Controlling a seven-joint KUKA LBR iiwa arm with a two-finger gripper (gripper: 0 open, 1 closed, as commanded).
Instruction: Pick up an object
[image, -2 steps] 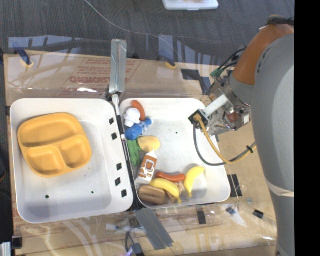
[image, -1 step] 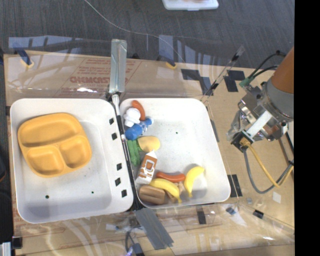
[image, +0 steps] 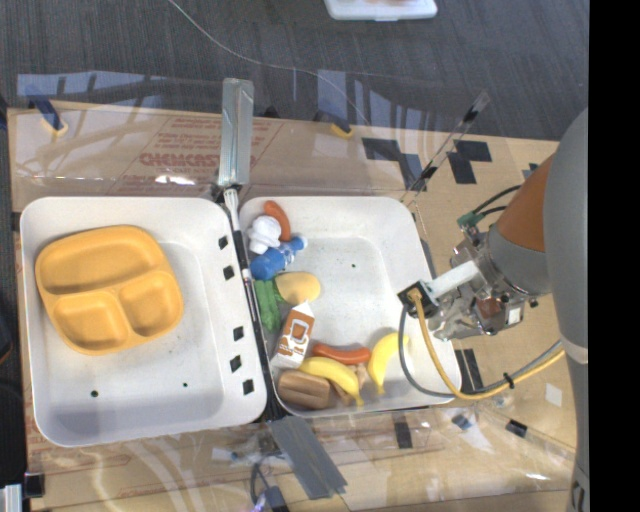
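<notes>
The right bin (image: 380, 250) holds a pile of toy food along its left and front sides: a blue and white figure (image: 270, 250), a red sausage (image: 277, 217), a pale potato shape (image: 298, 288), a green piece (image: 267, 303), an orange-and-white carton (image: 293, 335), a red hot dog (image: 340, 352), two bananas (image: 335, 375) (image: 384, 360) and a brown bun (image: 303, 390). My gripper (image: 470, 315) hangs just past the bin's right rim, away from the toys, with nothing visibly between its fingers.
The left bin (image: 140, 390) carries a yellow divided tray (image: 108, 287). A metal divider post (image: 236, 130) stands between the bins at the back. A yellow cable (image: 440, 375) loops over the right bin's front right corner.
</notes>
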